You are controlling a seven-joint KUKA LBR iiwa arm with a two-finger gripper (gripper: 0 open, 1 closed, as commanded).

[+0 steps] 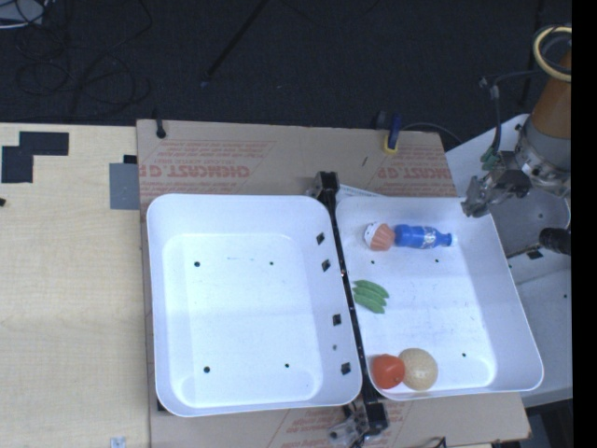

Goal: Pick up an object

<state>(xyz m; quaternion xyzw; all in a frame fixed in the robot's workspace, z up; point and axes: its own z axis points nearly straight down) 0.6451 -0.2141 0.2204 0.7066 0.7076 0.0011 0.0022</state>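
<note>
Blue bottle (422, 238) lies nearest, just below-left of the pincer (478, 197), whose grip state I cannot tell; best descend squarely across its narrow body.

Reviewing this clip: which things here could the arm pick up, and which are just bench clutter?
Pickable, in the right white bin:
blue plastic bottle
orange-and-white small item
green pea pods
red round tomato
beige round ball

Lying about:
left white bin
brown cardboard sheet
yellow clamp
</note>
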